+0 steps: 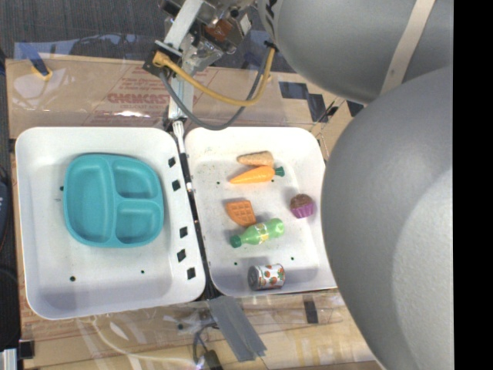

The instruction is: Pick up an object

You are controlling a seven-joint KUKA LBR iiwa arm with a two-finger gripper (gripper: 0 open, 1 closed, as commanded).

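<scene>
Gripper hangs over the far rim where the two bins meet, and we cannot tell whether it is wide or narrow; right bin holds carrot, waffle, green bottle, cupcake, can; left bin holds a teal plate.

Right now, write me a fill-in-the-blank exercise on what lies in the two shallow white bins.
1. The teal divided plastic plate lies in the bin on the view's ____ side.
2. The white bin on the view's right holds ____ small things.
3. The orange toy carrot has a ____ leafy end.
4. The green plastic bottle lies on its ____.
Missing words: left; six; green; side.
</scene>
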